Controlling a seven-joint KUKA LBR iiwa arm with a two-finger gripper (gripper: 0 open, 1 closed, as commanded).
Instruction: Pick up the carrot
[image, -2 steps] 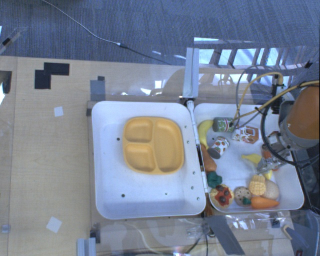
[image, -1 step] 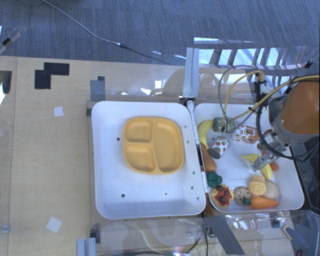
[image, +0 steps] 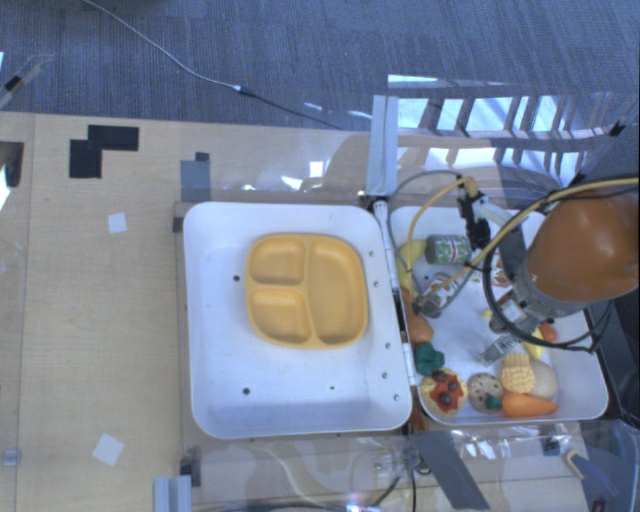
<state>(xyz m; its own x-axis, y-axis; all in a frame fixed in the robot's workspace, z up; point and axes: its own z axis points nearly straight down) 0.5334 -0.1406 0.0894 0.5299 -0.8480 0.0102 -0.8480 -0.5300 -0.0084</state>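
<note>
The carrot (image: 528, 405) is orange and lies flat along the near edge of the right bin (image: 592, 398), close to its right corner. A yellow corn cob (image: 517, 373) lies just behind it. The grey arm with its orange band (image: 582, 250) reaches in from the right over the bin. My gripper (image: 437, 292) hangs low over the bin's left half, well to the left of the carrot and further back. It is near a green can (image: 447, 248). Nothing shows in its grasp.
The left bin (image: 215, 330) holds a yellow divided plate (image: 305, 288). More toy food lies along the right bin's left and near sides: a banana (image: 405, 265), a green piece (image: 430, 357), a pizza slice (image: 443, 390) and a round brown piece (image: 485, 390). Cables loop above the wrist.
</note>
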